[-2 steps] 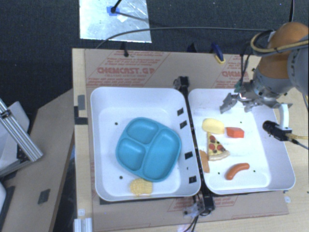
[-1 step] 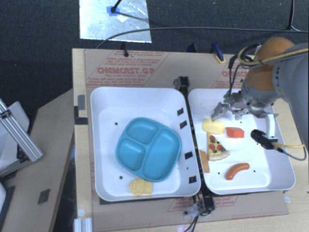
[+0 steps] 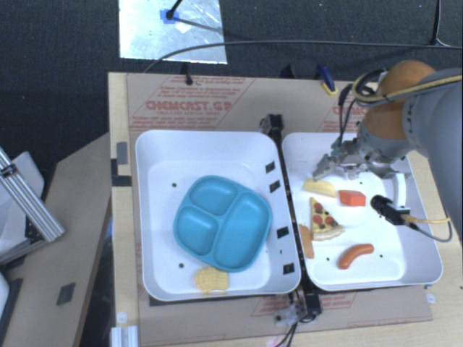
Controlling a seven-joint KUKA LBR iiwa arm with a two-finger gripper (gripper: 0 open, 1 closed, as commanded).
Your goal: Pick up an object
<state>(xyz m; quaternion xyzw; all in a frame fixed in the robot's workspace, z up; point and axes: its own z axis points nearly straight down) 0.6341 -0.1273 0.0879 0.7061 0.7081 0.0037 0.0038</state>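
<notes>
My surface point(image 3: 94, 194) is a pale wooden top covered by a brown cardboard sheet point(image 3: 195, 103) with red print, which runs out to its far edge. Two shallow white bins sit directly on that sheet, side by side and touching along a black clipped seam: the left bin point(image 3: 155, 157) toward the surface's left edge, the right bin point(image 3: 419, 266) toward its right edge.

Two white bins side by side on bench. Left bin point(image 3: 155, 194): blue divided plate point(image 3: 222, 223), yellow corn piece point(image 3: 211, 279) just below it. Right bin point(image 3: 419, 266): yellow wedge point(image 3: 320, 187), red block point(image 3: 352, 198), pizza slice point(image 3: 324, 220), sausage point(image 3: 356, 255), thin orange strip point(image 3: 307, 241). Gripper point(image 3: 340, 163) low over bin's upper part, near yellow wedge.
</notes>
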